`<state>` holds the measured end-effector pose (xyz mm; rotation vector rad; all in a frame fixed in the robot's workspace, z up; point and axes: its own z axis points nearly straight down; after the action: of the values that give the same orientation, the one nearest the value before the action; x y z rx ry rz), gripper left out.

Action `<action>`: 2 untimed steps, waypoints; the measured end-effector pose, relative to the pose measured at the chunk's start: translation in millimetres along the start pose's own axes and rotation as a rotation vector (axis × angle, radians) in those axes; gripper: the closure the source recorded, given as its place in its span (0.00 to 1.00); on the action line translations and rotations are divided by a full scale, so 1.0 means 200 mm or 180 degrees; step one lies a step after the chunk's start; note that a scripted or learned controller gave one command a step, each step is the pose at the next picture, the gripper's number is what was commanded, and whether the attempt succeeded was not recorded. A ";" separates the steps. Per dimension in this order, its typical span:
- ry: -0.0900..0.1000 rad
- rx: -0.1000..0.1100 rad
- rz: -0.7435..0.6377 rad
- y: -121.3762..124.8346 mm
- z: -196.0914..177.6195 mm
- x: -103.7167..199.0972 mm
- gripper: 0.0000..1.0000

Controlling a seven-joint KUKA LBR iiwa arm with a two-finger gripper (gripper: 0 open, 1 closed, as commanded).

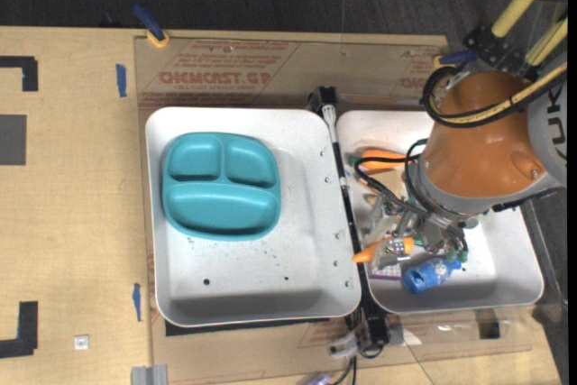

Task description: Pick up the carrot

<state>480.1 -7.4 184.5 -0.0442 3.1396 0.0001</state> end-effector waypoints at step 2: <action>-0.0008 -0.0002 0.0609 0.14 0.00 -0.01 0.00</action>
<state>482.0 21.4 184.6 0.2555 3.1269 0.0015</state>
